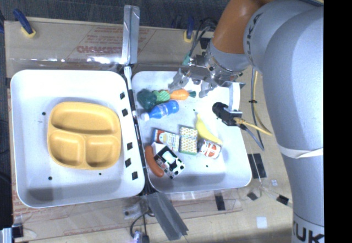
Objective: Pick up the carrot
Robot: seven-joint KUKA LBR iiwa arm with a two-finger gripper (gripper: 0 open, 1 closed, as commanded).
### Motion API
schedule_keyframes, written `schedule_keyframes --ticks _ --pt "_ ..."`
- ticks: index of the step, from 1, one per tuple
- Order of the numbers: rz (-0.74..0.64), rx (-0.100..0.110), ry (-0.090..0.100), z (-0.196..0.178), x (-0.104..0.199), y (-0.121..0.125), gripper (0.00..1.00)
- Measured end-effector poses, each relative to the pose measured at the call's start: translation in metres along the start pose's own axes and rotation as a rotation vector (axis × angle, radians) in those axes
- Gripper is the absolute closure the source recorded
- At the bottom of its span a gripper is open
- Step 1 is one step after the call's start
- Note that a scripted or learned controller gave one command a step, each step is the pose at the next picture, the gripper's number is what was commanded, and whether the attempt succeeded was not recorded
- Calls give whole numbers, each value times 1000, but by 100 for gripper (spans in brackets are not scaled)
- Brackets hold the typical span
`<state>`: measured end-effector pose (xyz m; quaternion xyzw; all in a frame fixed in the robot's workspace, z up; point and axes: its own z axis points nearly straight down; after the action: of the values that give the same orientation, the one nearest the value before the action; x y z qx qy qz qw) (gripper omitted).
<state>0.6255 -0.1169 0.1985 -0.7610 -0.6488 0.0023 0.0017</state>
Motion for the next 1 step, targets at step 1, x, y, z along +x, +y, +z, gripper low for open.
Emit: schedule_keyframes --ticks 1 --pt "15 3 2 106 -37 38 0"
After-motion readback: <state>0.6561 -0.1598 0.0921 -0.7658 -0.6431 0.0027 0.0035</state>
